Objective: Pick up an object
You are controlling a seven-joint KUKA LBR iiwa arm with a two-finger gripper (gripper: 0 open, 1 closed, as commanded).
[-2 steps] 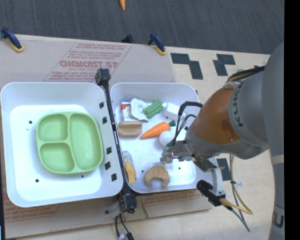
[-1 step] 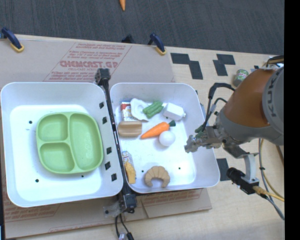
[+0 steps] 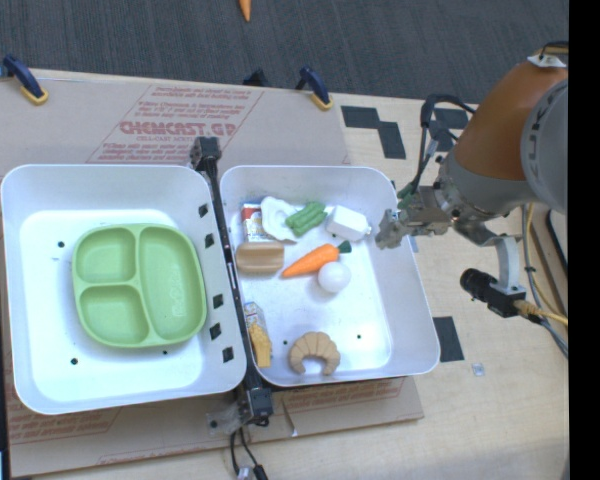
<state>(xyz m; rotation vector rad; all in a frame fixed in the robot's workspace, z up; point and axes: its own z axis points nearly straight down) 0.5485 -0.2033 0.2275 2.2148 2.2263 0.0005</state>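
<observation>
Right bin (image 3: 405, 298) rim — end effector (image 3: 390, 230) low above it, grip state unclear.

right bin (image 3: 408, 308) holds my pickings. carrot (image 3: 311, 260) orange, lying tilted, green tip toward upper right. white egg (image 3: 332, 279) just beside carrot's lower right. hot dog bun (image 3: 260, 258) left of carrot, lying flat. green pepper-like piece (image 3: 306, 218) near far wall, resting on crumpled white item (image 3: 277, 217). white block (image 3: 347, 221) right of it. croissant (image 3: 315, 353) near front wall, curved, ends pointing down. small packet (image 3: 257, 336) along left wall. red-labelled carton (image 3: 250, 220) at far left.
</observation>
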